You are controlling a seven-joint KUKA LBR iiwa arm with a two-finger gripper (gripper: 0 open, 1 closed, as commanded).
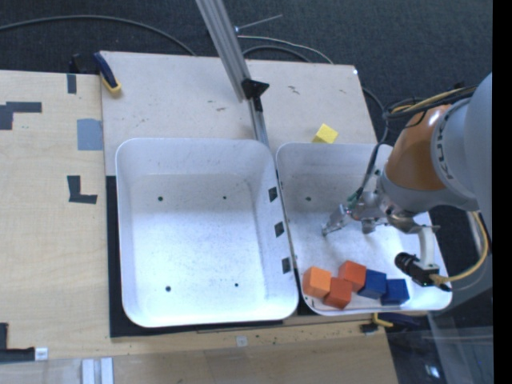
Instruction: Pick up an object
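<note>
Blocks: orange blocks (330, 283) and blue blocks (383, 287) clustered at the right bin's (308, 174) near edge, touching; exact count hard to tell.
Gripper (346, 219): above the right bin's middle, apart from the blocks; its spread cannot be made out, nothing visibly held.
Arm (432, 154): covers the bin's right side.
Left bin (192, 230): white, speckled.
Yellow block (325, 134): on the bench behind the right bin.

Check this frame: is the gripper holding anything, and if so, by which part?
Nothing is held. The gripper hangs over bare floor of the right bin, apart from the orange and blue blocks at the bin's near edge.
</note>
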